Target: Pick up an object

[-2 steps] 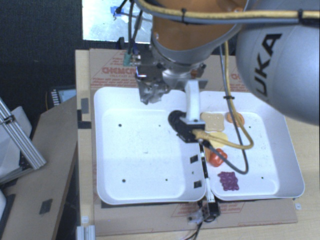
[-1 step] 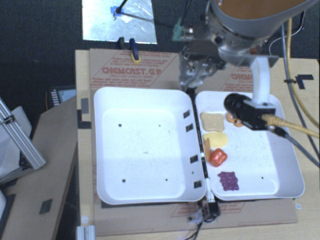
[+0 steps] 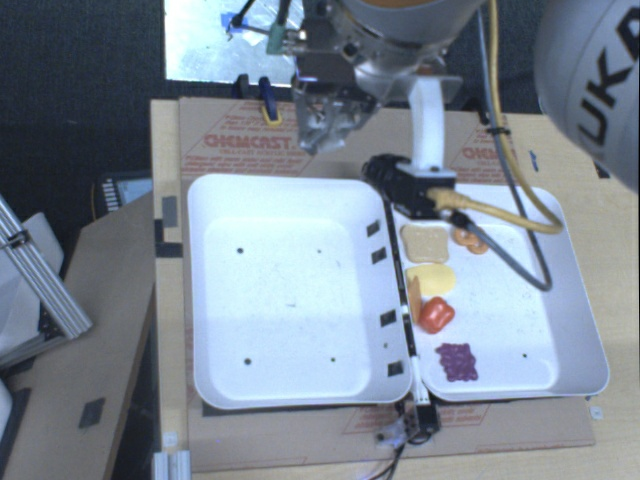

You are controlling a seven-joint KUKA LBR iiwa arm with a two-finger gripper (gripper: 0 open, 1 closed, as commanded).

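Two shallow white bins are seen side by side on a worktop (image 3: pixel 120 298). The left bin (image 3: pixel 285 288) has bare white flooring. In the right bin (image 3: pixel 560 318), along its left side, a tan bread slice (image 3: pixel 425 244), a yellow piece (image 3: pixel 435 280), a red pepper (image 3: pixel 436 314) and purple grapes (image 3: pixel 457 360) are lined up. The tool (image 3: pixel 325 128) is seen above the left bin's far edge.

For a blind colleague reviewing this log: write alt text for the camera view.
A grey robot arm's pincer hangs above the bench behind two white bins. The right bin holds toy foods along its left side: a bread slice, a yellow piece, a red pepper, purple grapes and an orange pretzel.
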